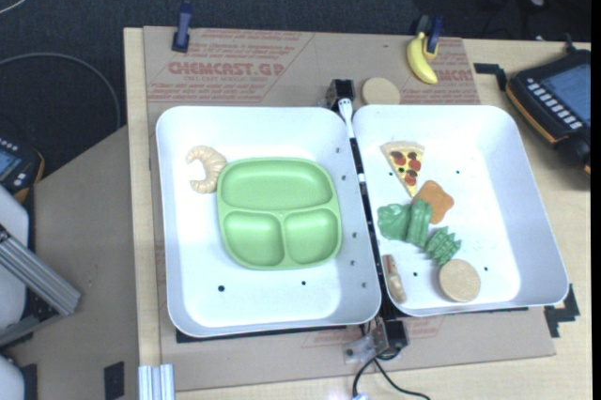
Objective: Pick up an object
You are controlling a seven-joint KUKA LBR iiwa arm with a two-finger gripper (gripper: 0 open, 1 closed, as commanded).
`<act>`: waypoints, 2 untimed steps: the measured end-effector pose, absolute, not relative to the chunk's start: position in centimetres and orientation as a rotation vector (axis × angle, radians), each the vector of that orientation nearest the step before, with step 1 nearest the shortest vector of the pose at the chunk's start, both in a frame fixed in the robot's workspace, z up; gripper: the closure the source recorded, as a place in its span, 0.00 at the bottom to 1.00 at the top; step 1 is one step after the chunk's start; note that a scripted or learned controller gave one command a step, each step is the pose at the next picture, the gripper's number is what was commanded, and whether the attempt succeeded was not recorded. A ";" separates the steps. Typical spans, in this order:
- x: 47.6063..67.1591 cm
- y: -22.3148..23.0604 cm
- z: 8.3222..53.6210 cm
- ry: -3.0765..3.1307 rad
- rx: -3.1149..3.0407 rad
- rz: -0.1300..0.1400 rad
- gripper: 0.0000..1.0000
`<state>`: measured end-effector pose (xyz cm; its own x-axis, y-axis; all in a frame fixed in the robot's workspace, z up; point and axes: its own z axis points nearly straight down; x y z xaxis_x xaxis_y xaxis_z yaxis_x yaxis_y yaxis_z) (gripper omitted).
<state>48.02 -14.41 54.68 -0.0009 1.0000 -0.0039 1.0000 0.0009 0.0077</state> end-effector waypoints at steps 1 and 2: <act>47.8 -21.0 43.0 2.220 2.233 -0.011 1.00; 47.9 -22.5 38.1 2.222 2.226 -0.004 1.00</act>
